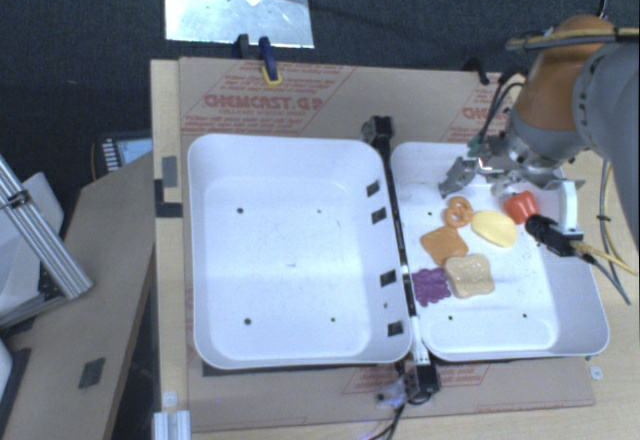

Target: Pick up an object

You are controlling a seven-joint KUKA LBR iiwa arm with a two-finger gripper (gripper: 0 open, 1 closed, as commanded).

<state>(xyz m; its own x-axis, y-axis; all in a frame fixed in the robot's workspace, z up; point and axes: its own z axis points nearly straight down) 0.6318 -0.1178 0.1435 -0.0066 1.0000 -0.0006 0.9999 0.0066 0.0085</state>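
The claw [462, 174] hangs above the pretzel [459, 212]; I can't tell its spread. Drop straight, avoiding the lemon [494, 228].

In the right bin [575, 328] you see a cluster: pretzel [459, 212], yellow lemon [494, 228], red piece [520, 206], orange toast [444, 245], tan bread [469, 276], purple grapes [431, 285].

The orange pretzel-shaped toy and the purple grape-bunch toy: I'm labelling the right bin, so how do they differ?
The orange pretzel-shaped toy is looped with holes; the purple grape-bunch toy is a solid, bumpy lump. The pretzel lies nearer the gripper; the grapes lie at the bin's near left wall, beside a pale bread-slice toy. Both rest flat in the right white bin.
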